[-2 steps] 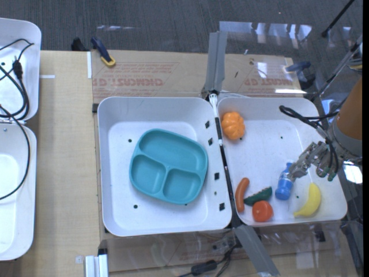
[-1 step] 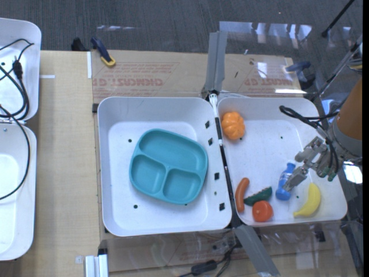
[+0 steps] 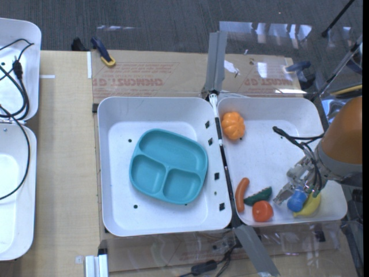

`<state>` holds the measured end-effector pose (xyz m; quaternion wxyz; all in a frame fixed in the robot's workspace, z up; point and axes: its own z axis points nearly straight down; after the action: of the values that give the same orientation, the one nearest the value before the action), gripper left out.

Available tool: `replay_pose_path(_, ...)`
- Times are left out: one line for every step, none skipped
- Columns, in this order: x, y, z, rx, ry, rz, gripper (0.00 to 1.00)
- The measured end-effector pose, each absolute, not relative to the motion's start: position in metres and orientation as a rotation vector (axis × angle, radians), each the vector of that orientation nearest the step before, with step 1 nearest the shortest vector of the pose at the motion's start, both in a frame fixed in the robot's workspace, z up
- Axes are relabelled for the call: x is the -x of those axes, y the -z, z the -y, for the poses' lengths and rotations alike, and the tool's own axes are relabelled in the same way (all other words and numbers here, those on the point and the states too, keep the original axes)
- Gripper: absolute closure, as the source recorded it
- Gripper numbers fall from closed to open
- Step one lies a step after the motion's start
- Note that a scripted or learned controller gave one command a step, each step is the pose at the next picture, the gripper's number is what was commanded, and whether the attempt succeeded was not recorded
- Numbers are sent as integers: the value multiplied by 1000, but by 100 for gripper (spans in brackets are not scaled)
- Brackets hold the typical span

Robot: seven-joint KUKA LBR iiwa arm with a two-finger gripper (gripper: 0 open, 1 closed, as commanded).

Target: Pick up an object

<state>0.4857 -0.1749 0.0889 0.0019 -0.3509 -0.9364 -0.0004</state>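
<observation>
The gripper (image 3: 293, 190) hangs low in the right bin (image 3: 277, 117), and I cannot tell how it is set. The arm (image 3: 346, 140) leans down to it from the right, its orange band uppermost. A blue ball (image 3: 297, 202) lies just under the gripper, touching a yellow banana (image 3: 312, 205). Left of the ball are a red tomato (image 3: 262, 211), a green piece (image 3: 258, 195) and a red sausage (image 3: 241, 194). An orange pumpkin (image 3: 233, 125) sits far behind. A teal plate (image 3: 168, 166) lies in the left bin (image 3: 115, 154).

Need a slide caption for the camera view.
Gripper down in right bin by blue ball and banana; teal tray in left bin.
</observation>
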Motion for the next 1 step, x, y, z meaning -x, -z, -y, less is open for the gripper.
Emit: replay_pose_path(-485,-94,174,1103,3,2932,100)
